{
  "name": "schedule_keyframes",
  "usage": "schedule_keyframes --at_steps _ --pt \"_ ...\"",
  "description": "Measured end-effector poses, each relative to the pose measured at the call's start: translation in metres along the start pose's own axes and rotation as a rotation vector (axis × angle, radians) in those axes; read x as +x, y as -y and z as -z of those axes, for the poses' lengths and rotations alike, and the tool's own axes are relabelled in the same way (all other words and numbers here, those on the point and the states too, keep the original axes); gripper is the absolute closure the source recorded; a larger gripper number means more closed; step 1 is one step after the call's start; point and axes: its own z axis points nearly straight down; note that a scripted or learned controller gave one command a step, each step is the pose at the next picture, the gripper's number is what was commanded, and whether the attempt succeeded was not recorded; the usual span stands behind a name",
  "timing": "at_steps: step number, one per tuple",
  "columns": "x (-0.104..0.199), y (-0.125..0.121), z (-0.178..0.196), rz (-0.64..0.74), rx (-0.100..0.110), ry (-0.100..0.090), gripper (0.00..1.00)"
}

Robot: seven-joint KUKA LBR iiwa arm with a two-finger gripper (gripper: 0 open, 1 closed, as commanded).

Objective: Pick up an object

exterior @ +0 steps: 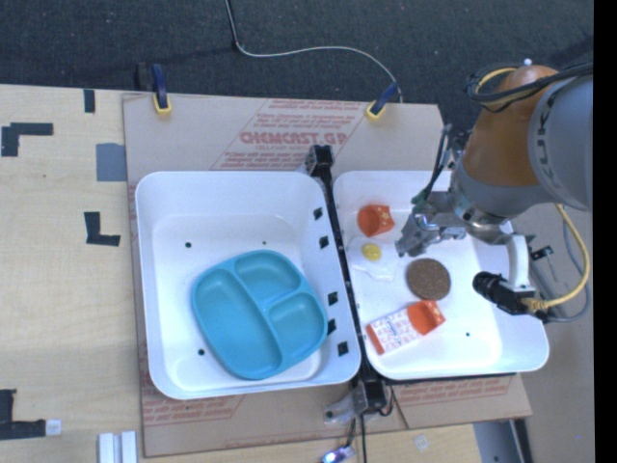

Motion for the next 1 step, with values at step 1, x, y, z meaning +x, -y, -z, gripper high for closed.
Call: schedule_keyframes --at_steps 1 --pt "0.0583 0.0023 -0.0023 0.002 0.001 -0.001 1.0"
